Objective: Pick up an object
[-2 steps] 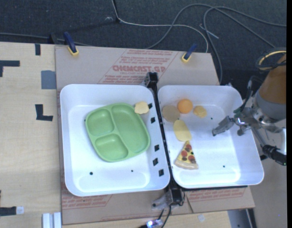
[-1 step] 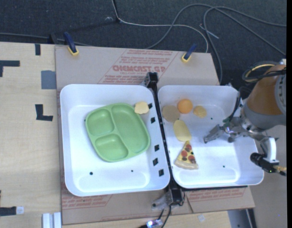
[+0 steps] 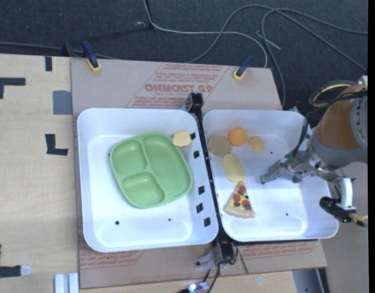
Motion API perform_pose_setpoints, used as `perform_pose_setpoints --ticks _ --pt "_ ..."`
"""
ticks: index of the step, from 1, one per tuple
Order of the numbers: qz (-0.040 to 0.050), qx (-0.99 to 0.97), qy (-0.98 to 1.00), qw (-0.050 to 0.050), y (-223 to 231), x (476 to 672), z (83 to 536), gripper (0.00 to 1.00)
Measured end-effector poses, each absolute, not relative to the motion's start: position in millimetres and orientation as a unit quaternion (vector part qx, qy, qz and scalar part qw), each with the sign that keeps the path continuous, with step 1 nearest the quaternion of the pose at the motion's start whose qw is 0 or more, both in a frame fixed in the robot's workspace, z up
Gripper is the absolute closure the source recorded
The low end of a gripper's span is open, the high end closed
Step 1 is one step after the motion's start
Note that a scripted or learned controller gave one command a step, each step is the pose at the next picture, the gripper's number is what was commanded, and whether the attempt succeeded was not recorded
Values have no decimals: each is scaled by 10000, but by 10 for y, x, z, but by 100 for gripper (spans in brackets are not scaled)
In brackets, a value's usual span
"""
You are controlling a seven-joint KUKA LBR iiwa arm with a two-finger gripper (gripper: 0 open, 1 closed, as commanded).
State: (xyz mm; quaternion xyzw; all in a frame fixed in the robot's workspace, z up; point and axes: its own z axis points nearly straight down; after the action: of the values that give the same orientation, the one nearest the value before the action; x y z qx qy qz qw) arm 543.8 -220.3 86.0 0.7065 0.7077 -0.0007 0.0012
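In the right bin (image 3: 291,224) lie several toy foods: an orange ball (image 3: 237,136), a small yellow piece (image 3: 256,143), a tan round piece (image 3: 219,145), a pale yellow oval piece (image 3: 234,167) and a pizza slice (image 3: 239,201). My gripper (image 3: 270,176) hangs low over the right half of this bin, fingers pointing left, to the right of the oval piece and the pizza slice. Nothing lies between the fingers.
The left bin (image 3: 96,224) holds a green divided plate (image 3: 151,170) and a small yellow piece (image 3: 182,138) at its upper right. A black divider (image 3: 203,163) runs between the bins. The arm's orange band (image 3: 340,124) sits over the right bin's right wall.
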Motion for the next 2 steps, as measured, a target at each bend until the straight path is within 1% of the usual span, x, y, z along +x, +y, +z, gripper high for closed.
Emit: perform_pose_setpoints --ticks 1,2 --pt "-2 7064 7078 42 -2209 5449 972 100" --pt "8 7066 7076 18 -2206 5523 1581 100"
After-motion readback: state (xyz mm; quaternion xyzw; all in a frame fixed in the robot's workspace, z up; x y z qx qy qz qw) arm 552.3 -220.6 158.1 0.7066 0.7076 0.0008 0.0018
